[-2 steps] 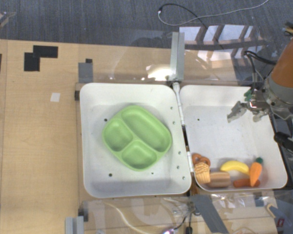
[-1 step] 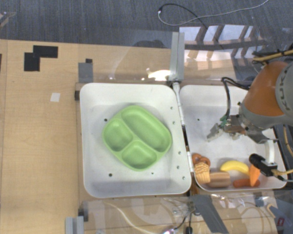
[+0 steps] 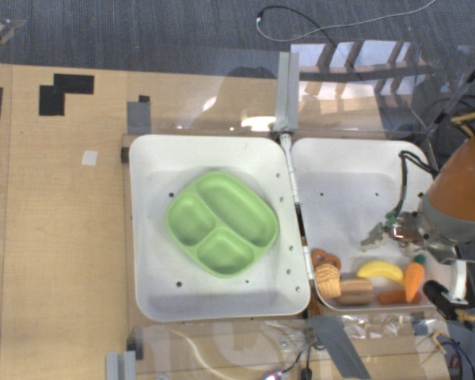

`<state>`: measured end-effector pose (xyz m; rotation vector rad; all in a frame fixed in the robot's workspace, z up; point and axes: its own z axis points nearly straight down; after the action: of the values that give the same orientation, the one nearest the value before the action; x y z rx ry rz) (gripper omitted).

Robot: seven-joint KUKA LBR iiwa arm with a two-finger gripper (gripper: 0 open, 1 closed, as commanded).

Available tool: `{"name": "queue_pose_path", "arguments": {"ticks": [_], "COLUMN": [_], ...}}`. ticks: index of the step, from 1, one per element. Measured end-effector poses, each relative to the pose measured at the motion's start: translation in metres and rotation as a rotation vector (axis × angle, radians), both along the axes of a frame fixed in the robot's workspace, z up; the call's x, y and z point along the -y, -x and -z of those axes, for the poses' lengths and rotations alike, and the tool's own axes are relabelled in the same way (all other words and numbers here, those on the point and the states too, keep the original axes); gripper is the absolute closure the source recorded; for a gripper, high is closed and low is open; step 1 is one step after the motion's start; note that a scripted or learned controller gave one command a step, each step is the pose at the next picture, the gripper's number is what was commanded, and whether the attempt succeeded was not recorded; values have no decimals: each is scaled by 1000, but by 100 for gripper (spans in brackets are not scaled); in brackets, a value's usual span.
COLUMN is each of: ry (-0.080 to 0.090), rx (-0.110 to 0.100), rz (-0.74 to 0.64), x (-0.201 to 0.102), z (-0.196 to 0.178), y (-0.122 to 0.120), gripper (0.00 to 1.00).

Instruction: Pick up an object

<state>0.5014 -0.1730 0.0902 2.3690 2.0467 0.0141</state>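
A wooden table (image 3: 55, 236) seen from above carries two shallow white bins side by side. The left bin (image 3: 150, 212) holds a light green divided plate (image 3: 222, 222) with three compartments, lying flat near the middle and turned at a slant. The right bin (image 3: 340, 180) has a cluster of toy food gathered along its near edge. From left to right there is a small reddish-brown piece (image 3: 321, 256) at the corner, a tan ridged piece like a cone or pastry (image 3: 327, 275) just below it, a brown cylinder like a bread roll (image 3: 355, 290) lying on its side, a yellow banana (image 3: 380, 271) above the cylinder, a small red piece (image 3: 391, 297) beside it, and an orange carrot (image 3: 413, 281) standing nearly upright on the right. These pieces touch or nearly touch each other.

The grey robot arm with its orange band (image 3: 463, 184) enters from the right edge. Its hand (image 3: 378, 234) sits low over the right bin, just above and slightly left of the banana, with metal fingers pointing left. The fingers look slightly parted, with nothing between them.
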Motion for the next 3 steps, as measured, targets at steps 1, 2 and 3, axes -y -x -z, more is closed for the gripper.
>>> {"name": "queue_pose_path", "arguments": {"ticks": [1, 2, 3], "ry": [-3, -7, -1], "rx": [-9, 5, -1], "rz": [197, 43, 108], "x": [-16, 14, 22], "z": [-75, -3, 1], "y": [-22, 7, -72], "gripper": [0, 0, 0]}}
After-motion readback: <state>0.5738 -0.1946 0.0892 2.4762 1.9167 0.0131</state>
